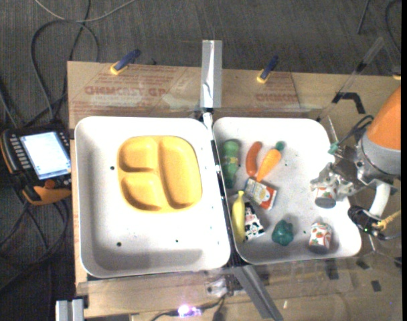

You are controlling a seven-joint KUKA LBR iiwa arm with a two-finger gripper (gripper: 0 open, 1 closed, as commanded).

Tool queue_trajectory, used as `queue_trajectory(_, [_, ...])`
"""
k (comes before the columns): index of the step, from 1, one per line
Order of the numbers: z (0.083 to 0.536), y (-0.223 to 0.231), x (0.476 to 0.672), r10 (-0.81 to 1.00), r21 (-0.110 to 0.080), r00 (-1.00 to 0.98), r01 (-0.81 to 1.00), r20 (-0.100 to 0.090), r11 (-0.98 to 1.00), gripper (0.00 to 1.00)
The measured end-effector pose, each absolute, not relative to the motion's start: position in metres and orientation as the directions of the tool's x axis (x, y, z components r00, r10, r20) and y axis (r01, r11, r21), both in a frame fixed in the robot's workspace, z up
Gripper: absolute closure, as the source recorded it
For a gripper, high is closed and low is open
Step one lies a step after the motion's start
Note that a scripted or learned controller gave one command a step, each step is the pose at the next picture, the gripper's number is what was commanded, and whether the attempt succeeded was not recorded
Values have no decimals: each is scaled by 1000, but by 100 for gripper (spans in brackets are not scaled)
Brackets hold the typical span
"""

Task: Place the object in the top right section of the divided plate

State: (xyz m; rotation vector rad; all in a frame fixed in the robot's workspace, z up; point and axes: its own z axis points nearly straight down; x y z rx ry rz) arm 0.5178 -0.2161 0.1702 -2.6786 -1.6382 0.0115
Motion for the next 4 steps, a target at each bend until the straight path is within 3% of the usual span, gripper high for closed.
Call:
queue_trajectory(1, [252, -147, 552, 863, -4, 505, 863, -5, -505, 100])
queue_trajectory(2, [310, -78, 595, 911, -3, 413, 911, -5, -413, 100])
queue_trajectory(3, [355, -7, 616, 946, -2, 323, 946, -6, -323, 100])
queue_trajectory(4, [353, -14, 650, 955, -3, 296, 955, -6, -296, 100])
